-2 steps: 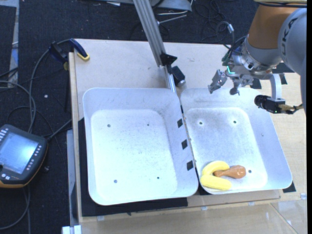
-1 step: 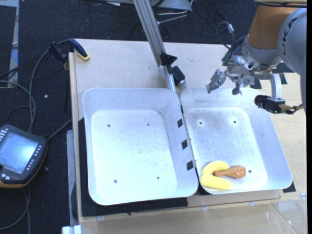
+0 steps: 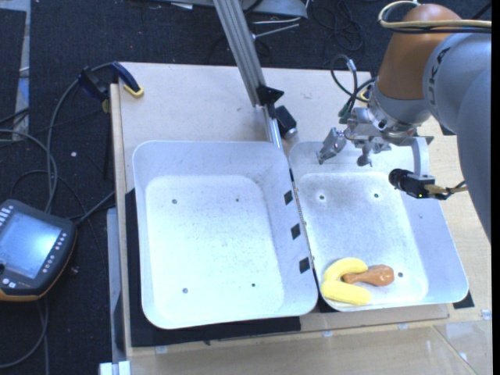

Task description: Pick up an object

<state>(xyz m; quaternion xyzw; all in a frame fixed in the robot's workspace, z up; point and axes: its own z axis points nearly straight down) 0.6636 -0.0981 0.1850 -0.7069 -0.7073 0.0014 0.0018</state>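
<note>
A yellow banana (image 3: 344, 282) lies in the right bin (image 3: 422, 233) near its front edge. A small brown drumstick-shaped object (image 3: 373, 275) rests against the banana's right side. My gripper (image 3: 346, 150) hangs over the back edge of the right bin, well behind both objects. Its two fingers stand spread apart, and nothing is between them.
The left bin (image 3: 156, 209) sits beside the right one, with a row of black clips (image 3: 297, 230) along the shared edge. A slanted aluminium post (image 3: 246, 53) rises from the bench behind the bins. A teach pendant (image 3: 27, 248) lies off the bench at left.
</note>
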